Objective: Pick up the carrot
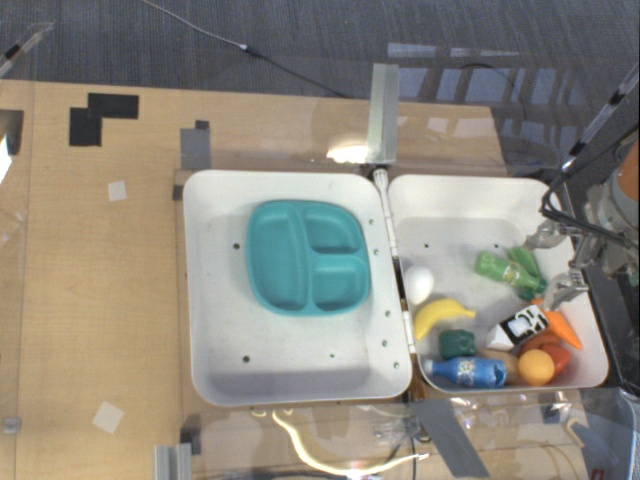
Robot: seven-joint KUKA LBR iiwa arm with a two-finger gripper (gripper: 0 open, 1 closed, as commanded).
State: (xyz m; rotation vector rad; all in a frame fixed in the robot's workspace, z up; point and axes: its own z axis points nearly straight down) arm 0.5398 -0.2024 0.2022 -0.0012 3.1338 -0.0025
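Observation:
The carrot (564, 329) is a small orange wedge lying near the right wall of the right bin (470, 208), between a black-and-white block (524, 324) and the bin's edge. My gripper (556, 263) hovers just above it at the bin's right side, open, with nothing between its fingers. One fingertip (543, 236) is toward the back and the other sits close to the carrot's upper end. A green item (508, 268) lies immediately left of the gripper.
The right bin's front also holds a white egg (418, 284), a banana (441, 316), a dark green piece (457, 343), a blue bottle (468, 372), an orange (536, 367) and a red fruit (556, 353). A teal divided plate (308, 256) sits in the left bin (215, 298).

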